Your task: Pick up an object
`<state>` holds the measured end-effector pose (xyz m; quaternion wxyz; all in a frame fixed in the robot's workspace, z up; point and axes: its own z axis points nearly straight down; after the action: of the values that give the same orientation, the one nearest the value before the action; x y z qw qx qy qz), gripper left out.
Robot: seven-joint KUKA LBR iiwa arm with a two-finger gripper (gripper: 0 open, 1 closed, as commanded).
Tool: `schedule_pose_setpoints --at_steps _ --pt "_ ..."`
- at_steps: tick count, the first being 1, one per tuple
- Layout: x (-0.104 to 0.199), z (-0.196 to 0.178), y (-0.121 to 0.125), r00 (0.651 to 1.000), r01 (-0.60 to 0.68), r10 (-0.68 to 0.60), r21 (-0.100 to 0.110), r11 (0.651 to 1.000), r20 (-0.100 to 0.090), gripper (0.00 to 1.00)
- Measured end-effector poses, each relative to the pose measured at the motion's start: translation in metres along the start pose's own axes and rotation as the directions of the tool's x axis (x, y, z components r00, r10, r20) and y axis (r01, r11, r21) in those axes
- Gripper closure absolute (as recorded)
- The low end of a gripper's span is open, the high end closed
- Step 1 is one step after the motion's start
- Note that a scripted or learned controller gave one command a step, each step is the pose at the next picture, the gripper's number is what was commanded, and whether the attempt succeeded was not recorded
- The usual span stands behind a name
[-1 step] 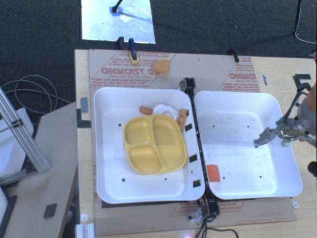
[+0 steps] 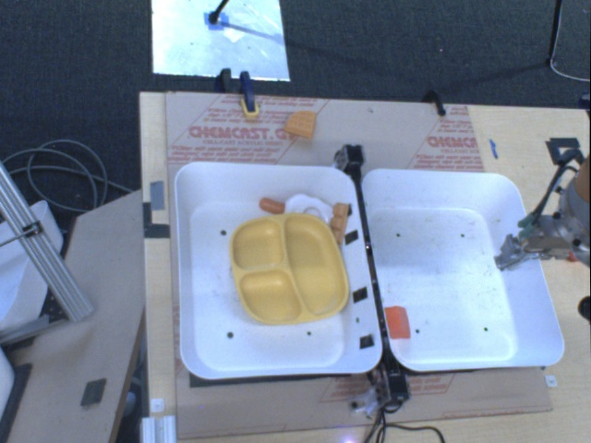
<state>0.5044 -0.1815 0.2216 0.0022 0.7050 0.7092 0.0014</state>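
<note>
My gripper [image 2: 510, 253] hangs over the right rim of the right bin [image 2: 443, 192], with nothing seen in it. A small red-orange block [image 2: 397, 321] lies in that bin's near left corner, far from the gripper. The left bin [image 2: 199, 275] holds a yellow divided plate [image 2: 287, 269]. Behind the plate lie a small orange sausage [image 2: 271, 206], a white piece [image 2: 308, 208] and a tan piece [image 2: 340, 221].
A tan block [image 2: 301, 124] sits on the board behind the bins, near a yellow clamp [image 2: 249, 107]. A black divider clip strip [image 2: 365, 275] runs between the two bins. Cables [image 2: 55, 178] lie to the left of the bench.
</note>
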Motion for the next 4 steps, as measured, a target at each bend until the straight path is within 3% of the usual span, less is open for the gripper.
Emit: schedule_pose_setpoints --at_steps 1,2,3,4 --pt "0.072 -0.054 -0.016 1.000 0.005 -0.005 -0.002 1.000 -0.002 1.00" --pt "0.115 -0.323 -0.015 1.000 0.002 -0.002 -0.018 1.000 0.000 1.00" --pt "0.115 -0.314 -0.016 1.000 -0.001 0.001 0.001 1.000 -0.001 0.00" --pt "0.115 -0.314 -0.016 1.000 -0.001 0.001 0.001 1.000 -0.001 0.00"
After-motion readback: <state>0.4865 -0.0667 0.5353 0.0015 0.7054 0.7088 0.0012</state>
